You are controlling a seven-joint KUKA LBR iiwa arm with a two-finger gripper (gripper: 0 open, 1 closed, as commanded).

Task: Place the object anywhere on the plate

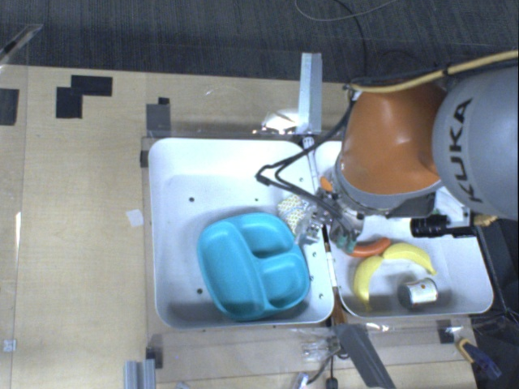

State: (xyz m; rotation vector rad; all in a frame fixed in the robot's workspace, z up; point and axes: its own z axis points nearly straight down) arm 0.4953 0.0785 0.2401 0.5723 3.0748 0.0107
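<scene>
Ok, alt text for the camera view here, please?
A KUKA arm hangs its gripper over the divide between two white bins. The left bin holds a blue compartment plate; the right bin holds a banana.

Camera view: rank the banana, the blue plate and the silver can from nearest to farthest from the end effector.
From the end effector, over the divider between the bins:
1. Banana, right bin, just below it.
2. Blue plate, left bin.
3. Silver can, right bin, near the front wall.
</scene>
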